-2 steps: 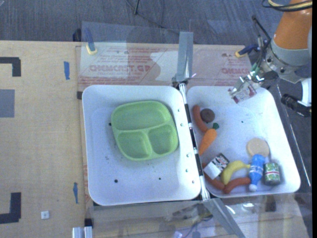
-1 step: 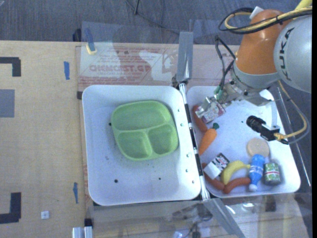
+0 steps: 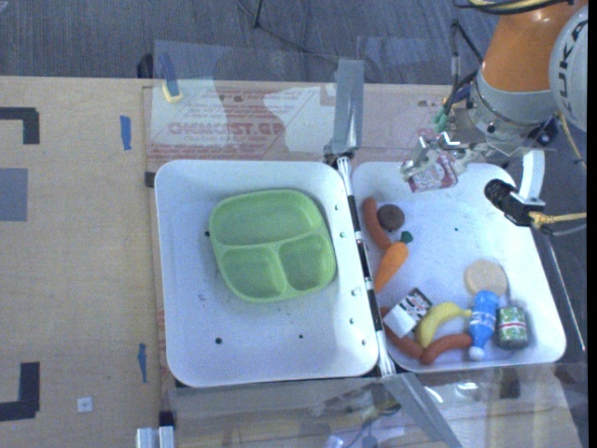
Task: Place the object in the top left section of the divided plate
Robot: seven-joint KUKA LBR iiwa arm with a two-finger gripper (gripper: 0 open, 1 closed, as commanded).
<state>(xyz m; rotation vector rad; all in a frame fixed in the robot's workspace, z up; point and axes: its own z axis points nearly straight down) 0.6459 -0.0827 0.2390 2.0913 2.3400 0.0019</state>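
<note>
The green divided plate lies in the left white bin; one long section runs along its far side and two smaller ones along its near side, all bare. My gripper hangs over the far left corner of the right bin. It is shut on a small pink and white carton, which sits tilted between the fingers, above the bin floor. The carton is well to the right of the plate, past the wall between the bins.
In the right bin lie a sausage, a dark round piece, a carrot, a tan cookie, a banana, a blue bottle, a green can and a second sausage.
</note>
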